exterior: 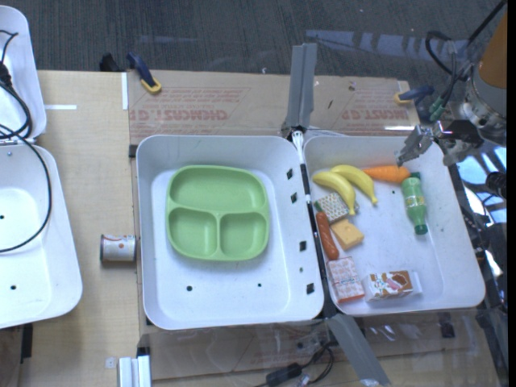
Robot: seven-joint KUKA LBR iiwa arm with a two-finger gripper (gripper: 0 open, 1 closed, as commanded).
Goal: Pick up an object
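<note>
A wooden bench [81, 103] on dark carpet bears two white bins. The claw [421, 147] hangs released and empty over the right bin [451, 272], carrot [387, 173] just left of it.

The wooden bench [89, 127] carries 2 white bins [153, 240] side by side. A small can [118, 248] lies on it just left of the left bin.

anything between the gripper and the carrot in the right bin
Nothing visible. The gripper hangs over the right bin's upper right, just above the carrot; the green bottle lies beside the carrot, off that path.
</note>
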